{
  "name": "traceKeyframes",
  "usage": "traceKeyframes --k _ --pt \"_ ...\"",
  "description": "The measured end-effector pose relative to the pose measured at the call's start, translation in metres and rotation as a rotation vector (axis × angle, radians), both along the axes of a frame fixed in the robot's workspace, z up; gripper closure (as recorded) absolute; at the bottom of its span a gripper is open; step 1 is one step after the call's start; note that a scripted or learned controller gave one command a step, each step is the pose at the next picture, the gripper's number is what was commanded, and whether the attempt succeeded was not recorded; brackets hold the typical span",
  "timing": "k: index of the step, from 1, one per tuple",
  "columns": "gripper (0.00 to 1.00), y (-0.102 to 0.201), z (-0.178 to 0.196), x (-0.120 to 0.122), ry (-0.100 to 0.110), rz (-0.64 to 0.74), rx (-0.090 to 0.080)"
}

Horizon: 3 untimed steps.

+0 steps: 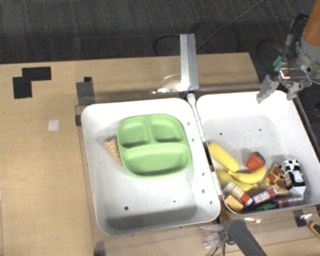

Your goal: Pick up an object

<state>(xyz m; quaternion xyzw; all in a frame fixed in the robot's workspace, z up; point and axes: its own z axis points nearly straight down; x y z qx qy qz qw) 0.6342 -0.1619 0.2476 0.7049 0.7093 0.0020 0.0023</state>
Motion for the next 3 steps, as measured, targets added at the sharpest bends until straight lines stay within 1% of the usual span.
traceKeyframes --k 1,2,3 --pt "0.00 -0.006 0.015 0.002 0.000 -0.092 0.000" --pt "0.00 0.004 -0.075 0.024 0.002 -0.080 0.000" --pt "0.00 0.055 -0.107 -0.029 0.001 0.277 0.000"
